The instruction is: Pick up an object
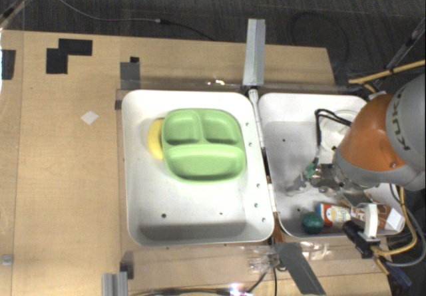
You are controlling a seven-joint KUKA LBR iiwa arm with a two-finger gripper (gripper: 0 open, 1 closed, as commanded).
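My gripper is low inside the right bin, near its middle, under the arm's orange band. Just in front of it, by the bin's front wall, lie a dark green ball and a red-and-white bottle on its side. The gripper is apart from both. In the left bin sits a green divided plate, with a yellow object poking out from under its left edge.
A metal post stands behind the seam between the two bins. Black cables hang along the arm over the right bin. The wooden bench stretches out to the left.
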